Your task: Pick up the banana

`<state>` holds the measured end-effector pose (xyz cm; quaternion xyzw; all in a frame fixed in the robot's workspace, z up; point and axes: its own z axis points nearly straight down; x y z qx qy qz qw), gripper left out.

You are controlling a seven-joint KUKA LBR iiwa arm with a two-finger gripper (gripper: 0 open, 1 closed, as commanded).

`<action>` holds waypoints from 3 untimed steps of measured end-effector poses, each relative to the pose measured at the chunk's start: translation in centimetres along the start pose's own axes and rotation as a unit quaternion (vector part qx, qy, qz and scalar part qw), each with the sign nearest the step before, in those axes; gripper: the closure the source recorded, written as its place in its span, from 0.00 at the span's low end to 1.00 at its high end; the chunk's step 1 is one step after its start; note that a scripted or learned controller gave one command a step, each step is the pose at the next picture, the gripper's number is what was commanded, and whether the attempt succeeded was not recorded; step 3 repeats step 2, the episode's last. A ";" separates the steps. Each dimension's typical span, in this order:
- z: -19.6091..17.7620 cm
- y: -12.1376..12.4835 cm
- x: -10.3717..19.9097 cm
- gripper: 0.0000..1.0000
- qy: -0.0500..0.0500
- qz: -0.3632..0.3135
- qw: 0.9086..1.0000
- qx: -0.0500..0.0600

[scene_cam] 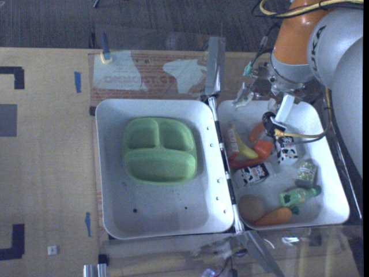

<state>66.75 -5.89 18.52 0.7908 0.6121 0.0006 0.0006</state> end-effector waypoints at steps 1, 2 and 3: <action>5.8 -0.8 -7.1 0.00 0.000 -0.018 1.000 0.001; 9.8 -7.7 -5.8 0.00 -0.001 0.107 0.994 -0.003; 9.8 -7.7 -5.8 0.00 -0.001 0.107 0.994 -0.003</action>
